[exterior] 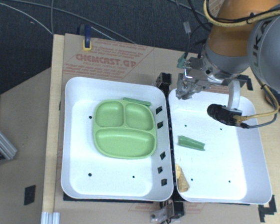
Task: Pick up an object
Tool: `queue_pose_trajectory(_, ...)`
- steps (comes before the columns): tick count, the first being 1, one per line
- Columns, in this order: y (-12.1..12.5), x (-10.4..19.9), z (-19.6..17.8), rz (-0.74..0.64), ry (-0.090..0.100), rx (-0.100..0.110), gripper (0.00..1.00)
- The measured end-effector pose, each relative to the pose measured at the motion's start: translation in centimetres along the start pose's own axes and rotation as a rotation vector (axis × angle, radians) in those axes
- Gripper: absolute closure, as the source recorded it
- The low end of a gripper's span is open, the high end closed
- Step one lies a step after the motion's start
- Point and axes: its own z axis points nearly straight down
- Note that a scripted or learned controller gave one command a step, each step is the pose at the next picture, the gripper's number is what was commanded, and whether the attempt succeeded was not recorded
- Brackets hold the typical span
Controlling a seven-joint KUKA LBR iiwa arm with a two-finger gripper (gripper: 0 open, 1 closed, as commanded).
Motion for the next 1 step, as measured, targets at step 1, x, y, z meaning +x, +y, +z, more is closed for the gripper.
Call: queue_pose_trajectory(1, 0.81, 5.28, 0.21, 0.0, 0.0, 0.0, 1.0)
